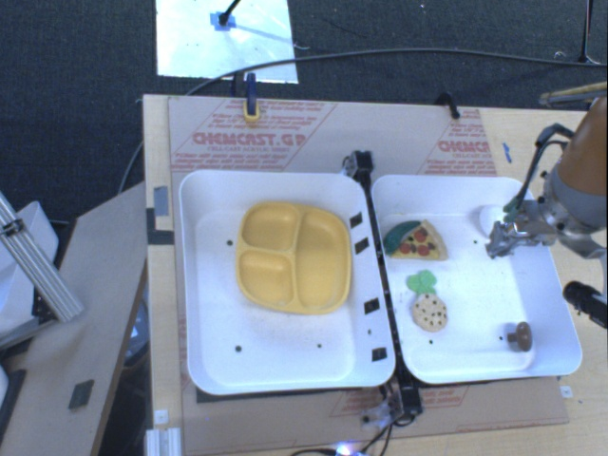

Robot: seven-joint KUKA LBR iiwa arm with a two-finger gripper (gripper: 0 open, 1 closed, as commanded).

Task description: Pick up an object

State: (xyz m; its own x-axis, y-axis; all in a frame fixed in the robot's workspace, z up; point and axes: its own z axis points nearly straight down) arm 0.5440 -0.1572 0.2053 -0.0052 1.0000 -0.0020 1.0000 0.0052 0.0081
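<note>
In the right bin (532, 350) lie a toy pizza slice (416, 240) near its left wall, a toy pineapple with a green top (427, 304) below it, and a small brown knob-like piece (519, 336) near the front right corner. My gripper (501, 241) hangs over the right bin's upper right part, to the right of the pizza slice and well apart from it. Nothing shows between its fingers. A white object (491, 218) lies just behind the gripper, partly hidden.
The left bin (204, 350) holds a yellow divided plate (293, 256). Black clips (369, 274) run along the seam between the bins. The arm (579, 183) enters from the right. A cardboard sheet (313, 136) lies under both bins.
</note>
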